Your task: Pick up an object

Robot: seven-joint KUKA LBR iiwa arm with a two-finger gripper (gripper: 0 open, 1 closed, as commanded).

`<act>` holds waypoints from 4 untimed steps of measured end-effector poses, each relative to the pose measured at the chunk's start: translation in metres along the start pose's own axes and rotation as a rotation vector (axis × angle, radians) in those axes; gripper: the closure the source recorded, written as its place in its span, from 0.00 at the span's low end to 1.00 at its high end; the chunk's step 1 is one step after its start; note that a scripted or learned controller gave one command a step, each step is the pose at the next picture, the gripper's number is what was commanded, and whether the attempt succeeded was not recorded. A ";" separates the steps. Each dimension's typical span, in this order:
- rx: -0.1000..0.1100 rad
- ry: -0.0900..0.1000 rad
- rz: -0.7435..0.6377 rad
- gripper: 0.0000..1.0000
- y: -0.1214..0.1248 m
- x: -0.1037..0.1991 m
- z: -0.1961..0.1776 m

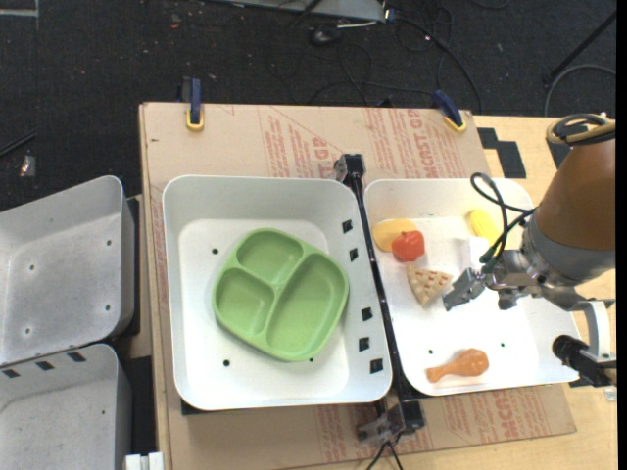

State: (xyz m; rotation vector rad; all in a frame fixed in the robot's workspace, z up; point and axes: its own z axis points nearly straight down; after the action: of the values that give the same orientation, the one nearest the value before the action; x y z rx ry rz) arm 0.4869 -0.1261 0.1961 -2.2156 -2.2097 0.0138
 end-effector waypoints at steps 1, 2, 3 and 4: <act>-0.014 -0.002 -0.003 0.00 0.003 0.000 -0.007; -0.011 -0.002 0.000 0.00 0.003 -0.010 0.047; -0.011 -0.001 -0.001 0.00 0.003 -0.009 0.100; -0.014 -0.002 0.001 1.00 0.004 -0.010 0.088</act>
State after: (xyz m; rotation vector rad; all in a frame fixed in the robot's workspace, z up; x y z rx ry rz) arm 0.4893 -0.1354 0.1084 -2.2248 -2.2166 0.0003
